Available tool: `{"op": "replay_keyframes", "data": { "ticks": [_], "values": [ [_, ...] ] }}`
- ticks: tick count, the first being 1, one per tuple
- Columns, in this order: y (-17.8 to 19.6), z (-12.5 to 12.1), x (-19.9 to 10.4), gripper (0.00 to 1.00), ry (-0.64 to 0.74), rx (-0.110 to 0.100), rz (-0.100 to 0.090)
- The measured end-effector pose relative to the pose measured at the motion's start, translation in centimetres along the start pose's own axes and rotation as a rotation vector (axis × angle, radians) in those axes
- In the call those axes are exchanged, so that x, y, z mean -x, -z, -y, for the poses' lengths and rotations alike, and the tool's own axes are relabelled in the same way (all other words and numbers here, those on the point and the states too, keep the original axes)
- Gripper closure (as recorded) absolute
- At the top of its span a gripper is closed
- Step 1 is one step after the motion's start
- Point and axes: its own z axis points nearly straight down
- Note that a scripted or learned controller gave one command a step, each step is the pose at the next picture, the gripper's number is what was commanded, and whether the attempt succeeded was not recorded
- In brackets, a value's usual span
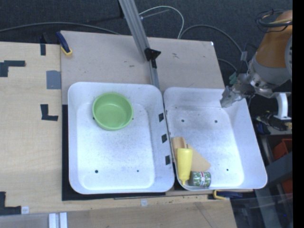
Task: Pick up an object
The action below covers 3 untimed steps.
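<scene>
The yellow bottle (184, 162) lies in the right bin (237, 141), at its near-left corner, beside a green can (200, 179) and a tan block (197, 161). The hand (227, 100) sits well apart, over the far-right rim; finger spacing cannot be determined.

A pale wooden worktop (28, 141) is carrying two shallow white bins sitting side by side, touching along their inner edges: the left bin (76, 175) and the right bin (247, 146). A grey metal pole (135, 25) is slanting across its far part, and dark tape marks (46, 112) are sticking to its left side.
</scene>
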Motion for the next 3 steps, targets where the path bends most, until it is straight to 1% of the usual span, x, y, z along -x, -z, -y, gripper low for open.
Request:
{"op": "replay_keyframes", "data": {
  "ticks": [1, 2, 3],
  "values": [
    [-0.8, 0.6, -5.8, 1.00, 0.004, -0.004, -0.002],
    [-1.4, 1.1, -10.6, 1.00, 0.004, -0.005, -0.002],
    [-1.8, 1.9, -16.2, 1.00, 0.005, -0.005, -0.002]
  ]
}}
